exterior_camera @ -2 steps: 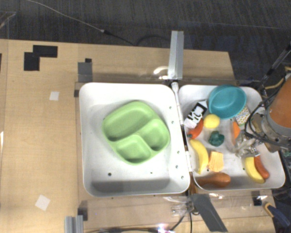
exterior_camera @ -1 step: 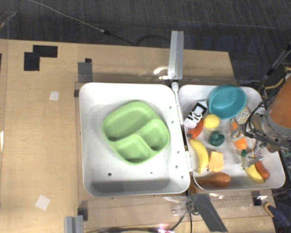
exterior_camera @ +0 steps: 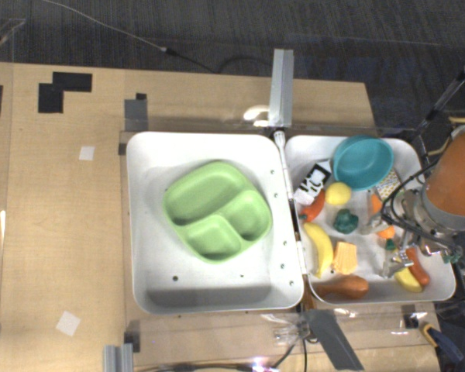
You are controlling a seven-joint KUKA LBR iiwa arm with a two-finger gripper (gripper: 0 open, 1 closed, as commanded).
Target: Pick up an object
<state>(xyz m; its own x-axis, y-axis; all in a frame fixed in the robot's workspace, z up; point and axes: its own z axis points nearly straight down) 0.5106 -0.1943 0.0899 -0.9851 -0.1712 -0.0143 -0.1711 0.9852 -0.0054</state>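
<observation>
Your arm's metal gripper (exterior_camera: 395, 263) is low in the right white bin (exterior_camera: 430, 291), by a small yellow toy (exterior_camera: 408, 280) and a red sausage-shaped toy (exterior_camera: 418, 270). It may be touching them; you cannot tell its grip. The green divided plastic tray (exterior_camera: 217, 210) sits in the left white bin (exterior_camera: 151, 231).

Grey KUKA arm (exterior_camera: 449, 208) with a fat rounded orange band (exterior_camera: 459, 178) above the wrist, kinda glossy. Below the band, a grey metal collar that looks ringed or ribbed. Black cables (exterior_camera: 409, 183) looping off the wrist on the side toward the bins, a few thin ones tangled together. Small two-finger gripper (exterior_camera: 393, 266) at the end, silvery metal, pretty blurry, so no screws or markings to make out.
</observation>
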